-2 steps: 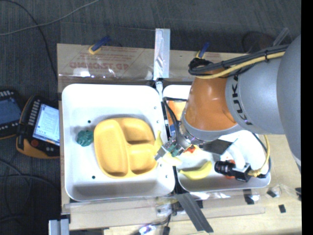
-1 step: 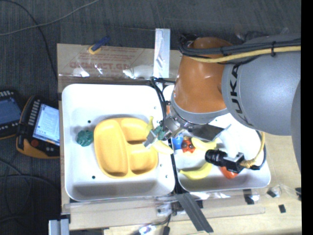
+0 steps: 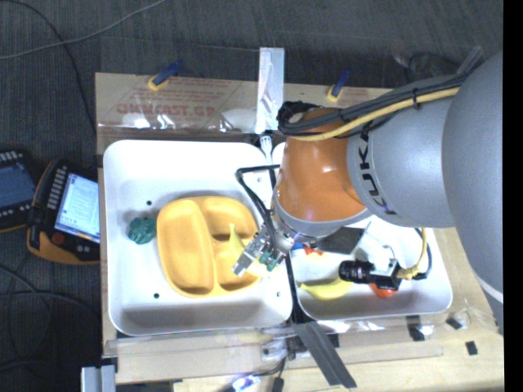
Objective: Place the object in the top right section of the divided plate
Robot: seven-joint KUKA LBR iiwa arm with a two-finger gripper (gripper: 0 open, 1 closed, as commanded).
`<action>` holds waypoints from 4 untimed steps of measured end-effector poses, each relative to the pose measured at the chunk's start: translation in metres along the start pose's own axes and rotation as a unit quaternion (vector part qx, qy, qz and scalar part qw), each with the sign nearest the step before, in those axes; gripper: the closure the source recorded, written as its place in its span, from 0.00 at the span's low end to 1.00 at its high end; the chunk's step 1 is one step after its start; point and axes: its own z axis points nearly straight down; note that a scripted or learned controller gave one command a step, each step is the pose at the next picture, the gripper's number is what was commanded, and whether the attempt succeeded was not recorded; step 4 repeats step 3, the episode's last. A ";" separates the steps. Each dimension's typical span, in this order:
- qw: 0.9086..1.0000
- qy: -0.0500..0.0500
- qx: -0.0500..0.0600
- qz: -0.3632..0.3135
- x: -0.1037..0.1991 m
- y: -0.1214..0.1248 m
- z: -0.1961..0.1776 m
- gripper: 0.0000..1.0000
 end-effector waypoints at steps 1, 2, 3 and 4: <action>0.999 0.000 -0.001 0.037 -0.012 -0.013 0.000 1.00; 0.998 -0.001 0.000 -0.070 -0.011 -0.012 0.000 1.00; 1.000 0.000 -0.002 0.023 -0.021 -0.022 0.000 1.00; 1.000 0.000 -0.002 0.023 -0.021 -0.022 0.000 1.00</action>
